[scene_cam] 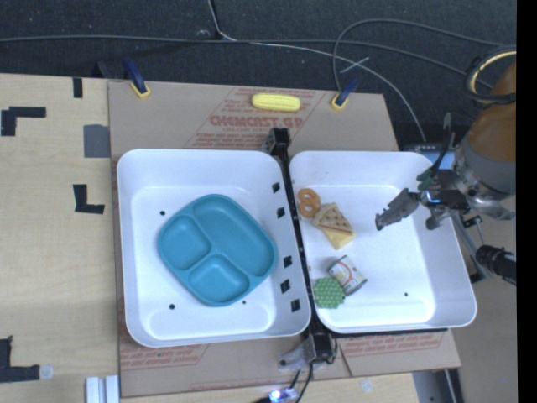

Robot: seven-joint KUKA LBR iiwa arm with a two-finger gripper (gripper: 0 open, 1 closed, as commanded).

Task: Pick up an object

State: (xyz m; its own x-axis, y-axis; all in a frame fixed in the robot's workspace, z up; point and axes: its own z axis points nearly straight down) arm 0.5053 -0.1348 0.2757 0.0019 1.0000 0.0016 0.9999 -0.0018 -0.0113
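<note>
Two shallow white bins are set side by side on a sheet of brown cardboard (252,120), which is clamped at its far edge. In the left bin (134,225) a blue divided tray (216,248) is laid, tilted a little relative to the bin walls. In the right bin (436,300) four small items are grouped near the left wall: an orange pretzel-shaped ring (309,201), just beside it a tan and yellow wedge (334,224), and nearer the front a small crumpled packet (346,274) touching a green round piece (329,292). A yellow corn cob (275,102) is seen on the cardboard behind the bins.

The gripper (393,217) is held over the right bin, to the right of the wedge and apart from it. Nothing is seen between its fingers; whether they are spread or closed cannot be told.
</note>
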